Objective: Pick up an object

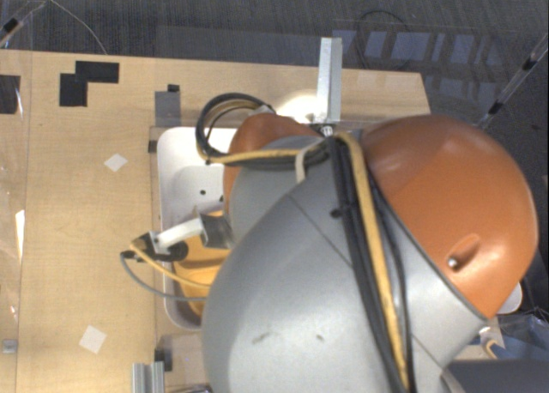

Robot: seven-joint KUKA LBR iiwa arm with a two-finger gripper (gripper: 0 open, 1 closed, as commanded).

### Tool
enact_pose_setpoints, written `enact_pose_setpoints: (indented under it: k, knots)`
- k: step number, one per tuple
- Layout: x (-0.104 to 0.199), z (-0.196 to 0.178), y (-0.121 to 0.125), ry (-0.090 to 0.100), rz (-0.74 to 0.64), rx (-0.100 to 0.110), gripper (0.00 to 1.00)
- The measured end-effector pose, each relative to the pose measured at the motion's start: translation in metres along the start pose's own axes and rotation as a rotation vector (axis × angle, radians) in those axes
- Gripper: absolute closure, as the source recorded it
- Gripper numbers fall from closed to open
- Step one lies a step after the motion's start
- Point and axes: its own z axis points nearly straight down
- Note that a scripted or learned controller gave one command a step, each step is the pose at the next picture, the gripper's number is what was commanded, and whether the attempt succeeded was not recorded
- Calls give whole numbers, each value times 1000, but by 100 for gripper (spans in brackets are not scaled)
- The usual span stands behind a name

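My grey and orange arm (360, 263) reaches in over the bins and covers most of them. Its gripper end (210, 230), a dark block with a white piece and a grey cable beside it, hangs low over the left white bin (176, 168). A yellow-orange rounded object (199, 269) lies in that bin directly under and beside the gripper, partly covered by it. I cannot tell whether the gripper touches the object.
Only the left bin's far left corner and left wall show. A metal post (330, 78) stands behind the bins. Black cable loops (225, 112) over the arm. The wooden bench (77, 237) stretches to the left.
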Motion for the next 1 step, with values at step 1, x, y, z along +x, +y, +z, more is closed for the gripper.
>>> enact_pose_setpoints:
  k: [1]
  knots:
    - [3, 24, 3, 10, 68, 0, 0]
